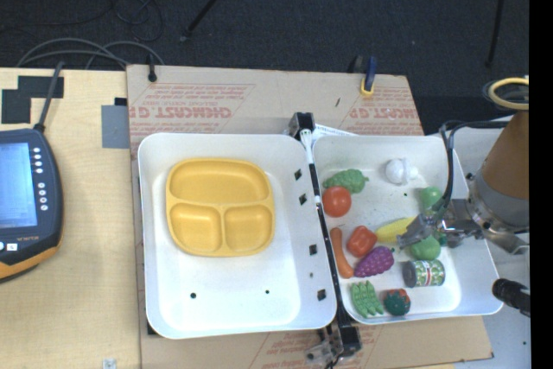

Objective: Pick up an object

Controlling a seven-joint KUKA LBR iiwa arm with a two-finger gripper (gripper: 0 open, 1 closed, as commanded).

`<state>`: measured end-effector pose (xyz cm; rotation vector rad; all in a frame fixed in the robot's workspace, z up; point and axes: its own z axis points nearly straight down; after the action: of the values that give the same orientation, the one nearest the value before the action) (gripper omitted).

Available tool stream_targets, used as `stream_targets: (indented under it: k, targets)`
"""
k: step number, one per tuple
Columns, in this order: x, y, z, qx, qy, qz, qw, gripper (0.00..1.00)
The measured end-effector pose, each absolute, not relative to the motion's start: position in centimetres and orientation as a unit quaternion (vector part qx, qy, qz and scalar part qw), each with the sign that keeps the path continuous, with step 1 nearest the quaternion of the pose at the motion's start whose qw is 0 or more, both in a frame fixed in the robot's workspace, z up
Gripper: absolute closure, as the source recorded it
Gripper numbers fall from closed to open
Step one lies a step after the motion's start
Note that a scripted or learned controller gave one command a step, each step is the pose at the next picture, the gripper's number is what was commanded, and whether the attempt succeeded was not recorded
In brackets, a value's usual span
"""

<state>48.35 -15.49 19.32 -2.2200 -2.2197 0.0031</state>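
The right bin (462,294) holds several toy foods. Among them are a red tomato (336,201), a green leafy piece (346,181), a white ball (395,170), a yellow banana (393,228), a red pepper (361,239), purple grapes (373,261), an orange carrot (340,253) and a small can (423,274). My gripper (421,231) reaches in from the right, low over the bin's right half. It sits just right of the banana, directly above a round green piece (424,250) and below another green piece (429,196).
The left bin (225,298) carries a yellow divided plate (220,206). A ribbed green piece (366,298) and a red-and-green one (397,302) lie by the right bin's front wall. A handheld pendant (22,194) rests on the bench at far left.
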Motion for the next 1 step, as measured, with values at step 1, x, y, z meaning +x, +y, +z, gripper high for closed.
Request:
stream_targets:
  k: [1]
  targets:
    - [48.34, -15.59, 20.22, -0.707, -0.707, 0.0018, 0.003, 1.0]
